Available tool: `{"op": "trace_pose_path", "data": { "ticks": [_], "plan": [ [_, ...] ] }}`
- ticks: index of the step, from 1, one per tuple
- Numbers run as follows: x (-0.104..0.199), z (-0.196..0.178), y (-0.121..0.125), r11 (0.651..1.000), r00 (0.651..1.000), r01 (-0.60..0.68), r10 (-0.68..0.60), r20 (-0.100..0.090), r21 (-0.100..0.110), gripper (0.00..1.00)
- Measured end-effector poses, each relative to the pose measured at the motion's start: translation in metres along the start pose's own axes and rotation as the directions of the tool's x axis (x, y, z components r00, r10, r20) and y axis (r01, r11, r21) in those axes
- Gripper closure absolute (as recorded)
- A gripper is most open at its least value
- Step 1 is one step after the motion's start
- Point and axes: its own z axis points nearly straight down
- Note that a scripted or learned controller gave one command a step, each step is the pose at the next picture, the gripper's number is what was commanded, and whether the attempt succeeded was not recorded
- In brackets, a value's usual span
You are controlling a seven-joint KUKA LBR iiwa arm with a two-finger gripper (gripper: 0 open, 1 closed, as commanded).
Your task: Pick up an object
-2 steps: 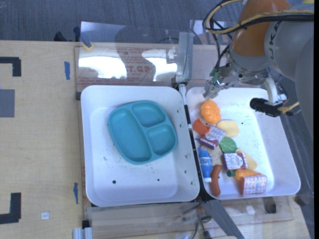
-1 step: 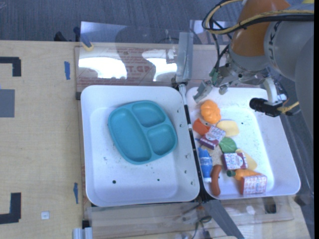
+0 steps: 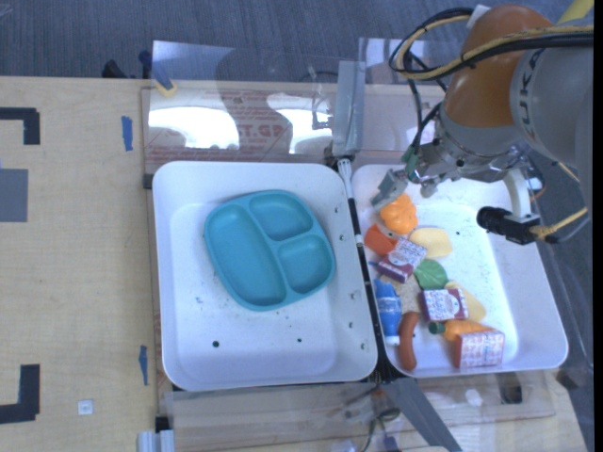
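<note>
My gripper (image 3: 408,185) hangs over the back left corner of the right bin (image 3: 528,281), its two fingers spread open just above an orange round fruit (image 3: 400,215). Nothing sits between the fingers. Below the fruit lies a heap of small items: a yellow piece (image 3: 431,241), a red piece (image 3: 376,238), a printed packet (image 3: 407,252), a green piece (image 3: 431,273), a blue bottle (image 3: 387,307), a brown sausage (image 3: 407,339), a red and white carton (image 3: 441,303) and an orange box (image 3: 479,347).
The left bin (image 3: 188,347) holds a blue divided plate (image 3: 271,248). A metal divider (image 3: 347,121) stands at the back between the bins. The arm's grey body and orange band (image 3: 499,64), with cables, fill the upper right.
</note>
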Motion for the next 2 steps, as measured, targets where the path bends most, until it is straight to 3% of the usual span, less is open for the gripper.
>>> {"op": "trace_pose_path", "data": {
  "ticks": [1, 2],
  "plan": [
    [-0.065, 0.098, -0.028, 0.979, 0.979, -0.202, 0.202, 0.001, -0.005, 0.0],
    [-0.051, 0.099, 0.015, 0.983, 0.983, -0.185, 0.185, 0.001, -0.004, 0.0]
  ]
}}
